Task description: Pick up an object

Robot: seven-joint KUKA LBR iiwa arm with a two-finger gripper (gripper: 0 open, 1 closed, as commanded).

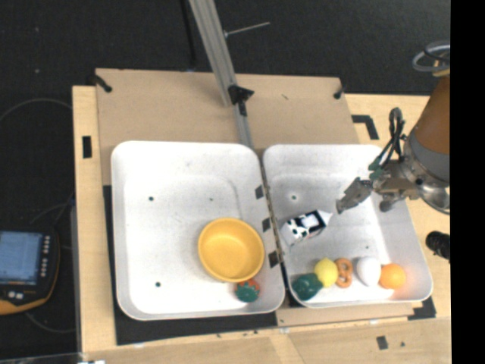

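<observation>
No readable writing on anything here. The claw [355, 196] hangs over the right bin [394, 226], fingers spread apart with nothing between them. The black-and-white toy [305, 225] lies just below and left of it, not touching. Along that bin's near edge: green ball [307, 285], yellow ball [326, 271], white ball [368, 270], orange ball [392, 276]. Left bin [151, 203] has a yellow bowl [231, 249].

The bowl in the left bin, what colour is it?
Yellow: the bowl shows plainly in the camera view.
</observation>
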